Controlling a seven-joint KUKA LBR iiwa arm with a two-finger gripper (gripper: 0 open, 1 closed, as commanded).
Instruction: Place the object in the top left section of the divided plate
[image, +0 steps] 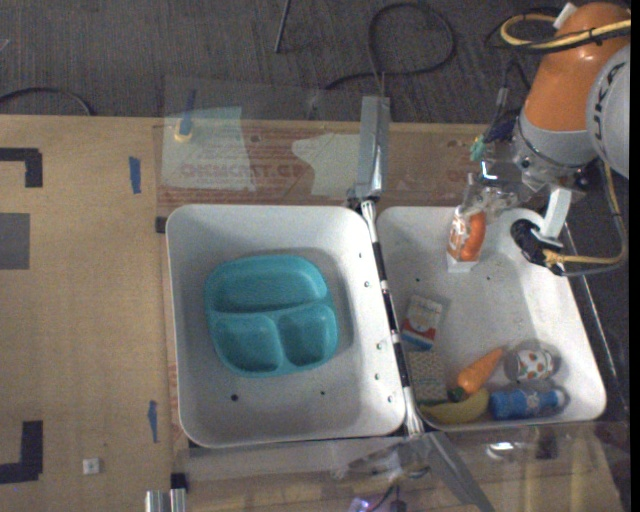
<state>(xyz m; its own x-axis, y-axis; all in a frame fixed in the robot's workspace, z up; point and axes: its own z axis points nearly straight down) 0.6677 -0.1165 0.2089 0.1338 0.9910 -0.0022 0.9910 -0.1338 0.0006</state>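
A teal divided plate (270, 312) lies in the middle of the left bin (200, 250), with one long section along its far side and two smaller ones nearer me. My gripper (474, 205) hangs over the far part of the right bin (560, 300). It is shut on an orange and white object (466, 238), which dangles from the fingers just above the bin floor. The gripper and object are well to the right of the plate, across the wall between the bins.
In the right bin lie a small red, white and blue carton (423, 322), a carrot (480, 368), a banana (455, 407), a blue bottle (525, 402) and a spotted round thing (530, 362). A metal bar (372, 150) stands behind the bins.
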